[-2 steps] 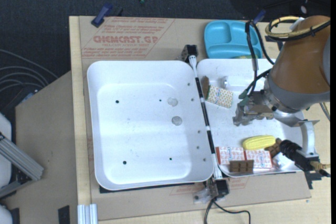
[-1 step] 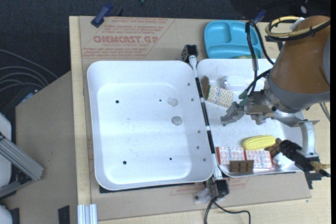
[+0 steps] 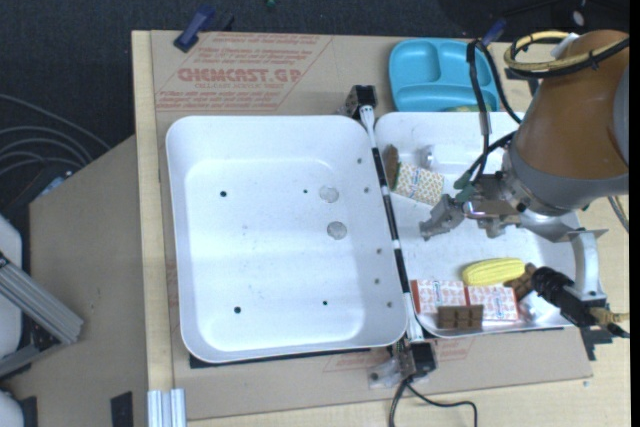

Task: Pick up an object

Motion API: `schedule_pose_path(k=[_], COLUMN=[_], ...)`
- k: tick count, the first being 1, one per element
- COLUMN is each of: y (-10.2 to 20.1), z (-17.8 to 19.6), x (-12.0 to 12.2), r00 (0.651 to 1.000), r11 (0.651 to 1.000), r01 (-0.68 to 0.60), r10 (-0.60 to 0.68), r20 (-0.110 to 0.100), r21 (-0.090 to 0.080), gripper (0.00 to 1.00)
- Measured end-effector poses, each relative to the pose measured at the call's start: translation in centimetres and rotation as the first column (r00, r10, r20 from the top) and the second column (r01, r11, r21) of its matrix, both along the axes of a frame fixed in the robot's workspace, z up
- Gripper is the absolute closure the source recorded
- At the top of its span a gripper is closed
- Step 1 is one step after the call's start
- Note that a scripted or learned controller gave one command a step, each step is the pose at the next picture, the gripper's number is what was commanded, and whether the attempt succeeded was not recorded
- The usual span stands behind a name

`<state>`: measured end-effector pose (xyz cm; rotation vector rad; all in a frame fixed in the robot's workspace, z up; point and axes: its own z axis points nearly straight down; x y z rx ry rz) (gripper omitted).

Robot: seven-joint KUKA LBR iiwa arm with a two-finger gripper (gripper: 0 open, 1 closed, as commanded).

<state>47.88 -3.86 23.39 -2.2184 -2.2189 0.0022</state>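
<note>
Right now I have the claw [image 3: 440,218] low inside the right bin [image 3: 455,130], and the thing nearest it is the patterned packet [image 3: 418,183], which lies just up and to the left of the fingertips in the camera view, close to the divider between the 2 bins. I cannot tell from this angle whether the packet's long axis runs along or across the claw, since it looks roughly square and slightly tilted. The fingers look slightly apart with nothing between them, so I judge nothing is held yet. Other candidates sit nearer the front of the same bin: a yellow corn cob [image 3: 494,271] lying roughly left to right, a red and white packet [image 3: 466,295] below it, and a brown chocolate bar [image 3: 461,317] at the front rim. The arm [image 3: 575,130] comes in from the right, its orange band hanging over the bin's far right side and the wrist bent down towards the middle. The left bin [image 3: 270,235] holds no objects I would go for.
</note>
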Motion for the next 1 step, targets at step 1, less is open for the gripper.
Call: schedule_pose_path(k=[1], y=[0.44], z=[-0.81], x=[-0.02], r00=[1.0], r11=[1.0], r01=[0.001], r10=[-0.001], r20=[-0.001], r21=[0.0], gripper=[0.0])
